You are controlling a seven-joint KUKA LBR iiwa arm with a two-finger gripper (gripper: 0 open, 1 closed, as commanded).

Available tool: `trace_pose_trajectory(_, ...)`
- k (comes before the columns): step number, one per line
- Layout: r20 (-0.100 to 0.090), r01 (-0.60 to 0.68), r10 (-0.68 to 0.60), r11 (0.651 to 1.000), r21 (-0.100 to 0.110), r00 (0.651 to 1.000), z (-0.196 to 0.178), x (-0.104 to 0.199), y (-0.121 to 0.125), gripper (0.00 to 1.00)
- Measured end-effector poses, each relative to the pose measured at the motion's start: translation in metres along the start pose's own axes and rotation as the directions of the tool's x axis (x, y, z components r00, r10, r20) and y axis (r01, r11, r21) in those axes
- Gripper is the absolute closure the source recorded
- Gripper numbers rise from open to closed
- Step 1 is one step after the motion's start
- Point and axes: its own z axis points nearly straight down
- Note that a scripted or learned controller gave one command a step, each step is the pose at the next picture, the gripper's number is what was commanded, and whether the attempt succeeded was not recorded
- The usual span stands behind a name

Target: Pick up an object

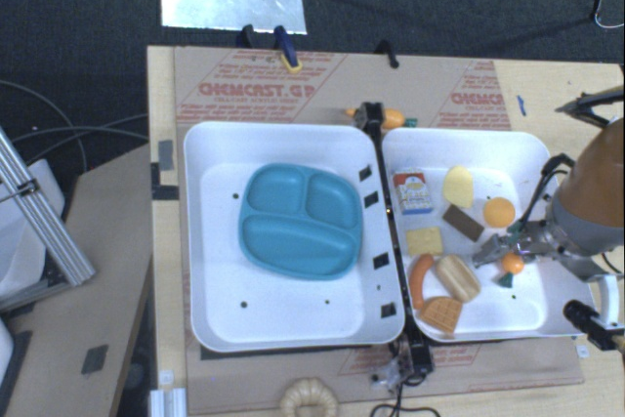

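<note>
Camera view, bench from above: my gripper [507, 255] sits low in the right bin [532, 149], at about four o'clock from the bin's centre. Its fingers close around a small orange ball [513, 262], so the grasp looks made; the lift is left, and I judge the task about half done. The ball rests near the bin floor. A second orange [499, 211] lies at twelve o'clock from my tool, a bread roll [456, 276] at nine. The blue divided tray [301, 219] occupies the left bin [220, 151].

The right bin [532, 151] is crowded with toy food [456, 278], while bare floor is left around the blue tray [301, 220].
</note>
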Motion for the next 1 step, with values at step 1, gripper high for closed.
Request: trace_pose_trajectory(1, 0.008, 0.000, 0.000, 1.000, -0.011, 1.000, -0.0101, -0.0019, 0.0028, 1.00)
